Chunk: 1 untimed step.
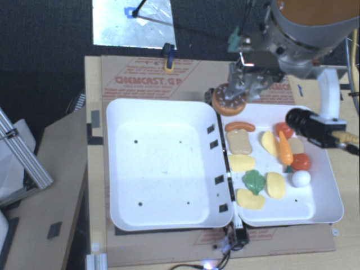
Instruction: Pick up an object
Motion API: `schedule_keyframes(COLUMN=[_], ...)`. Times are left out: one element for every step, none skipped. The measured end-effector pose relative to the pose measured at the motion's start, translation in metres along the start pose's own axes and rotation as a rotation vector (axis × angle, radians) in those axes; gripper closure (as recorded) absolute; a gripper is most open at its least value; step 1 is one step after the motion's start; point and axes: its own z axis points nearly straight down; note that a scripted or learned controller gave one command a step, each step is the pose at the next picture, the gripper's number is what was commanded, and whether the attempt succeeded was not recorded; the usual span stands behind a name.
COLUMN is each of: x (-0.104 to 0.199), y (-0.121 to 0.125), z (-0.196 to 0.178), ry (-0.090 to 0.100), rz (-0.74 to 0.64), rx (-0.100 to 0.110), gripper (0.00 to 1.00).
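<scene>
- A toy donut (229,98), brown with pale sprinkled icing, is seen gripped between the fingers of the gripper (234,96), which are closed on it from above.
- The donut is held over the far edge of the right bin (326,207), near that bin's far-left corner and close to the seam between the 2 bins; whether it touches the rim cannot be told.
- The arm (306,16) is seen reaching in from the upper right, with its orange band at the top of the view.
- In the right bin, a red sausage (240,126) lies just below the donut, and a slice of toast (241,142) lies right beside the sausage.
- Further along that bin, a yellow piece (241,163), a green broccoli (254,181) and 2 more yellow pieces (250,199) (275,185) are grouped close together.
- Toward the right side of the bin, a pale banana (270,143), an orange carrot (284,148), a red tomato (301,162) and a white egg (301,178) are gathered.
- A black cylinder (312,126) on a white bracket overhangs the right bin's far-right part.
- The left bin (163,167) sits flush beside the right one, joined by black clips along the seam.
- Both bins rest on a printed cardboard sheet (146,80).
</scene>
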Motion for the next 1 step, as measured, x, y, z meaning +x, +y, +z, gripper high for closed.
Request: schedule_keyframes(x=[0.0024], y=[0.0], z=[0.0], ry=[0.0], rz=[-0.001], rx=[0.0], gripper=[1.0])
